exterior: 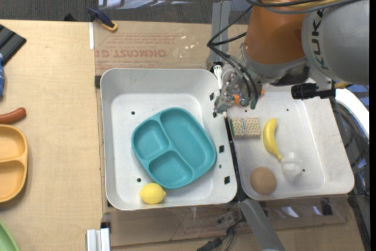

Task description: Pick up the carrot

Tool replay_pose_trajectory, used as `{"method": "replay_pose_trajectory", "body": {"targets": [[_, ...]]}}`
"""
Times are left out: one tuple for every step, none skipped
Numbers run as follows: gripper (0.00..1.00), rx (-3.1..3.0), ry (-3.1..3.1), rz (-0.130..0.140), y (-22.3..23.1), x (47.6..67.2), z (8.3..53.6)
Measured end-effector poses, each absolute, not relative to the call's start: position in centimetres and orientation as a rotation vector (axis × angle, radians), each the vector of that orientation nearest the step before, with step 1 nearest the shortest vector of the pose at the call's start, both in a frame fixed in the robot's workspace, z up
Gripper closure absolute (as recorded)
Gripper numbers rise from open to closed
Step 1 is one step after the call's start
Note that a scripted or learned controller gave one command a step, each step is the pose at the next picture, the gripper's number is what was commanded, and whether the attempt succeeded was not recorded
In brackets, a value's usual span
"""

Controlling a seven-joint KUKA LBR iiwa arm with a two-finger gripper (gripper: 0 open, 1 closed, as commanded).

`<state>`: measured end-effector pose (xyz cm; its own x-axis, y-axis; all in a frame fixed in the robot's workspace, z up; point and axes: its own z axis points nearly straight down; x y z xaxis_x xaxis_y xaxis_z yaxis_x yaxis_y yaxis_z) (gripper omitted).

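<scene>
My gripper (pixel 230 97) hangs over the wall between the two bins, at the top left corner of the right bin (pixel 329 185). A small orange carrot (pixel 241 100) with a green end shows between the metal fingers (pixel 223 104), mostly hidden by them. It seems lifted off the bin floor, with the gripper shut on it. The grey arm with its orange band fills the upper right.
The left bin (pixel 117 126) holds a teal divided plate (pixel 173 147) and a lemon (pixel 153 193). In the right bin lie a speckled block (pixel 245 126), a banana (pixel 271 137), a brown ball (pixel 263 180) and a white lump (pixel 291 166). An orange plate (pixel 9 164) and a sausage (pixel 12 116) lie far left.
</scene>
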<state>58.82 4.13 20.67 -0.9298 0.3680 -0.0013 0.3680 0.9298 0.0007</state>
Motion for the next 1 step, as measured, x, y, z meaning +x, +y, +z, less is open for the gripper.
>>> {"method": "replay_pose_trajectory", "body": {"targets": [[1.00, 0.941, 2.995, 0.000, 0.05, 51.99, 30.10]]}}
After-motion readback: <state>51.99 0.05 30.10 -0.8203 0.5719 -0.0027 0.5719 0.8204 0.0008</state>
